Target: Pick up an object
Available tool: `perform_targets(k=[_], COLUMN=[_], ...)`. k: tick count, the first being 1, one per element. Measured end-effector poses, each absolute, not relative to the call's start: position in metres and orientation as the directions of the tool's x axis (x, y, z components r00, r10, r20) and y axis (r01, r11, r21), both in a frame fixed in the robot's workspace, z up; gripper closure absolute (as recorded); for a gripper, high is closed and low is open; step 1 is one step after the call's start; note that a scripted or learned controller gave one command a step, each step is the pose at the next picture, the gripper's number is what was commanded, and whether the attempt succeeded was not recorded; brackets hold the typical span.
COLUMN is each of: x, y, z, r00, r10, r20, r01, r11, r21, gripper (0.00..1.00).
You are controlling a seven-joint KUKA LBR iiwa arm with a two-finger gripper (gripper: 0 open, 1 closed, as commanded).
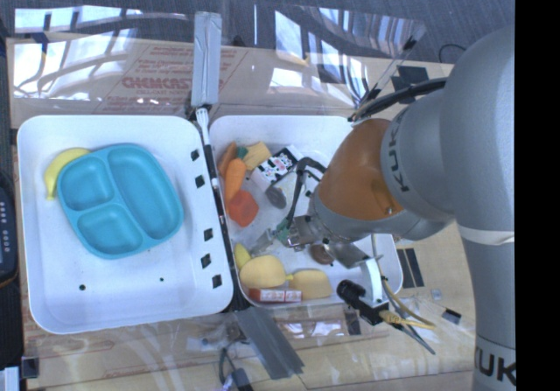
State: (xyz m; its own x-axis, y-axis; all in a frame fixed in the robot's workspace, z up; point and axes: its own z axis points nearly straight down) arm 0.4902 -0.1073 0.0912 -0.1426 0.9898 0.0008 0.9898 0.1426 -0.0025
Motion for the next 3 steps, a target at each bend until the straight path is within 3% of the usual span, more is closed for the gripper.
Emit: perform_targets(k=[1,2,3], x=[0.530,0.508,0.585], y=[-0.123,-0.048,-0.125], z=[0.127,0.193,0.125], r00=[-0.247,-0.158,-0.100], r10=[0.969,0.987,0.995], r20=[0.001,0.001,-0.003], r01=[0.969,0.987,0.995], r11=[0.247,0.158,0.100], r21=[-0.001,0.001,0.002], gripper=[0.00,0.00,0.00])
